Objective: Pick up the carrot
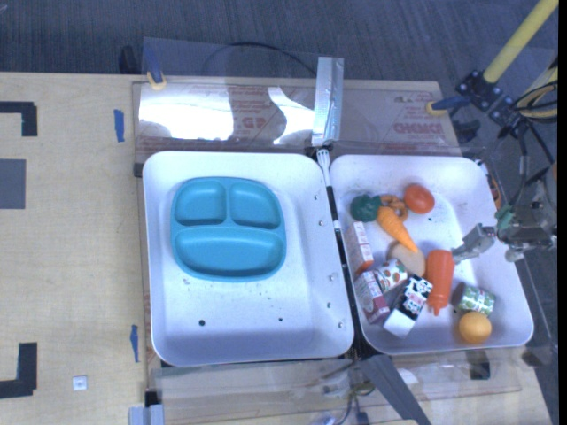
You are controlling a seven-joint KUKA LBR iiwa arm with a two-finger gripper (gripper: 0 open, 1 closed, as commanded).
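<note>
The carrot (pixel 396 228) is a small orange cone with a green top. It lies slanted in the upper middle of the right bin (pixel 452 168), between a green vegetable (pixel 364 207) and a red tomato (pixel 419 198). My gripper (pixel 477 241) reaches in over the right bin's right side, to the right of the carrot and a little lower in the view. It is apart from the carrot, with a tall orange bottle (pixel 438 280) just below and left of it. Nothing shows in its grasp.
The right bin also holds a tan piece (pixel 408 257), small cartons (pixel 376 292), a black-and-white carton (pixel 409 304), a green can (pixel 477 302) and an orange fruit (pixel 475 327). In the left bin (pixel 168 326) lies a blue divided plate (pixel 229 227).
</note>
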